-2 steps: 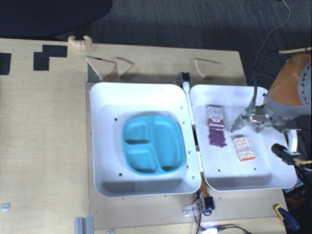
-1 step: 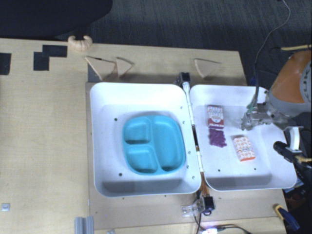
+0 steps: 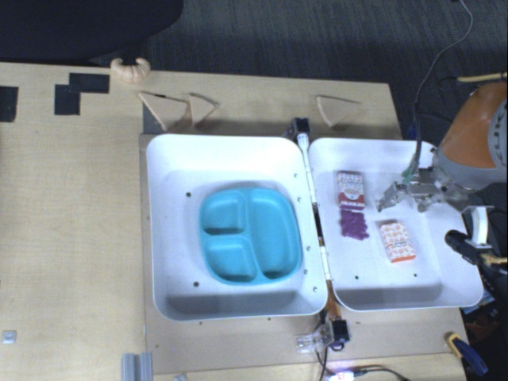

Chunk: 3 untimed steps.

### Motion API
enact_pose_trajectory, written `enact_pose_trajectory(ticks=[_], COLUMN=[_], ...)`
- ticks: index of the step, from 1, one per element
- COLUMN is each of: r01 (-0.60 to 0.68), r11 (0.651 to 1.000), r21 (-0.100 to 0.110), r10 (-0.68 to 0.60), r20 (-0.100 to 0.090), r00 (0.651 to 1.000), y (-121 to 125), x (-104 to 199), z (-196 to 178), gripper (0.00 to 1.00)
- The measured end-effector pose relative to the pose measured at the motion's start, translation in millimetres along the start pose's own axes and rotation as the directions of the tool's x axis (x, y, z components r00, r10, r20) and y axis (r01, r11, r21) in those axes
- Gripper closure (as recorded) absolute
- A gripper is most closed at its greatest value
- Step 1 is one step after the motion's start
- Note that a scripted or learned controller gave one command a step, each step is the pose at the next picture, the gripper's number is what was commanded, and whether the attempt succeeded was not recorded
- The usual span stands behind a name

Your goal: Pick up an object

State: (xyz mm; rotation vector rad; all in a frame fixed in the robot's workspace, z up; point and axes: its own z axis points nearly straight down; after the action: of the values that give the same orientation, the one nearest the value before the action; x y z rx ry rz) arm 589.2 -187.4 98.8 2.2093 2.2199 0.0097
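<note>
In the right bin (image 3: pixel 452 280) lie a red and white packet (image 3: pixel 350 189), a purple bunch of grapes (image 3: pixel 354 224) and a second red and white packet (image 3: pixel 396 241). My gripper (image 3: pixel 403 202) hangs over the right bin, just above the second packet and to the right of the first. Its fingers stand apart with nothing between them, so it is open. The grey arm with its orange band (image 3: pixel 479 125) reaches in from the right.
The left bin (image 3: pixel 171 213) holds a blue divided plate (image 3: pixel 250 234). A black divider (image 3: pixel 311 205) runs between the two bins. Cables and clips lie at the bench's front edge, and black fittings sit at the right bin's right rim.
</note>
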Motion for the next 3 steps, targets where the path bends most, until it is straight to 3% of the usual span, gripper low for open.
enact_pose_trajectory(ticks=[1, 2, 3], r01=[0.0, 0.0, -0.003], r11=[1.0, 1.0, 1.0], r21=[0.004, -0.004, 0.005], r10=[0.0, 0.0, 0.003], r20=[-0.004, -0.001, 0.0], r00=[1.0, 1.0, 1.0], y=[-60.4, -57.8, -23.5], x=[85.7, 84.8, 11.3], z=[10.6, -1.4, -90.9], gripper=[0.0, 1.0, 1.0])
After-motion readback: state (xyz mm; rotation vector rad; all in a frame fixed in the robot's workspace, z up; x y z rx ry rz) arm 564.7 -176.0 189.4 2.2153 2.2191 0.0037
